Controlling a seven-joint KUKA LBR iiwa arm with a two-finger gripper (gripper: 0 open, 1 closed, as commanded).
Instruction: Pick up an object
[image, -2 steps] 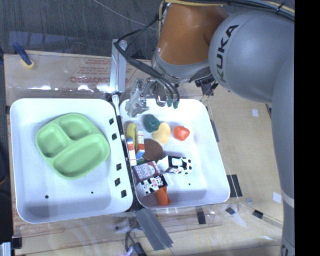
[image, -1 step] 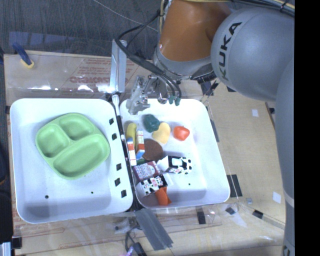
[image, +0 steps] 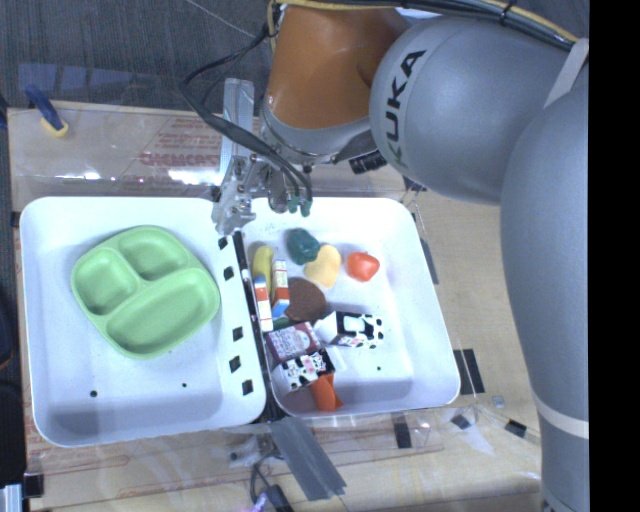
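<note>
Over the back rim where the two white bins meet, the gripper (image: 240, 205) hangs from the grey arm (image: 460, 100), its metal tip just above the top of the divider. Whether the fingers are spread or closed I cannot tell; the cables and the orange band crowd that spot, and nothing can be seen between them.

Candidates for the pick all lie in the right bin (image: 425, 330), heaped toward its left wall: a yellow banana-like piece (image: 262, 264), a teal lump (image: 301, 244), a pale yellow lump (image: 324, 266), a red-orange piece (image: 362, 266), a brown disc (image: 305, 299), a black-and-white cow-patterned block (image: 358, 328), a small packet (image: 294, 343) and an orange stick (image: 326, 395). That crowding probably means a grasp near the wall risks catching the rim or two things at once.

A green divided plate (image: 145, 290) sits alone in the left bin (image: 60, 400), flat and wide, likely a poor fit for a narrow two-finger grasp. Both bins rest on the desk (image: 470, 460).
</note>
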